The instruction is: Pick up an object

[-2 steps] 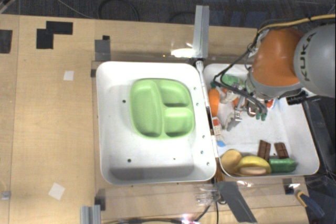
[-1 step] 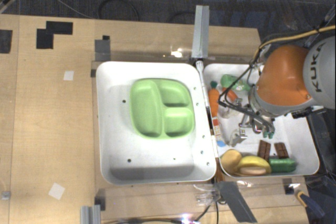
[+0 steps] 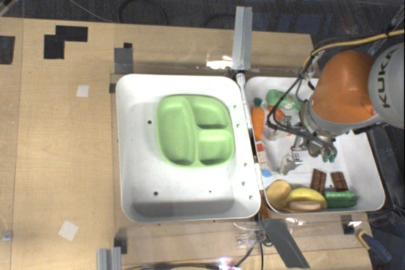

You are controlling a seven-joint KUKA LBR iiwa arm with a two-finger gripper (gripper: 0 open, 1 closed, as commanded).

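My gripper [image 3: 308,153] hangs low over the middle of the right bin [image 3: 370,164], below the orange wrist band. An orange carrot [image 3: 257,124] lies just to its left by the bin's left wall, and a green item [image 3: 274,97] sits at the bin's back. Along the front edge lie a yellow rounded fruit [image 3: 278,189], a banana [image 3: 307,200] and a green cucumber [image 3: 342,199]. Two brown chocolate bars [image 3: 318,179] [image 3: 340,181] lie just in front of the gripper. Nothing can be seen held in the gripper.
The left bin [image 3: 136,155] holds a light green divided plate [image 3: 193,129]. A metal post [image 3: 242,41] stands behind the wall between the two bins. Cables run from the arm above the right bin. A wooden bench surrounds both bins.
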